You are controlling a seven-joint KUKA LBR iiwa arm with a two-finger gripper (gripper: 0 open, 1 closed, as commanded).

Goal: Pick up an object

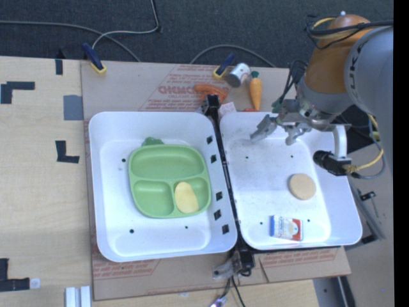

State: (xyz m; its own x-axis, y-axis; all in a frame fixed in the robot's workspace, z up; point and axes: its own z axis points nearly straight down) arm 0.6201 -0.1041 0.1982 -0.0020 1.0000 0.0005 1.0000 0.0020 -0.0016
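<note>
My gripper [277, 133] hangs over the far part of the right bin [255, 165], its two grey fingers spread open with nothing between them. A round tan cookie-like disc [301, 187] lies in the right bin, below and right of the gripper. A small white, red and blue packet [285, 228] lies near that bin's front edge. In the left bin [108, 171] sits a green divided plate [169, 179] with a yellow oval piece [186, 197] in its lower right compartment.
Beyond the bins on the cardboard lie a toy carrot [255, 92], an orange piece [211, 89], a small white cylinder [239, 74] and blue clamps [93, 57]. A black cable [153, 11] runs across the dark floor behind.
</note>
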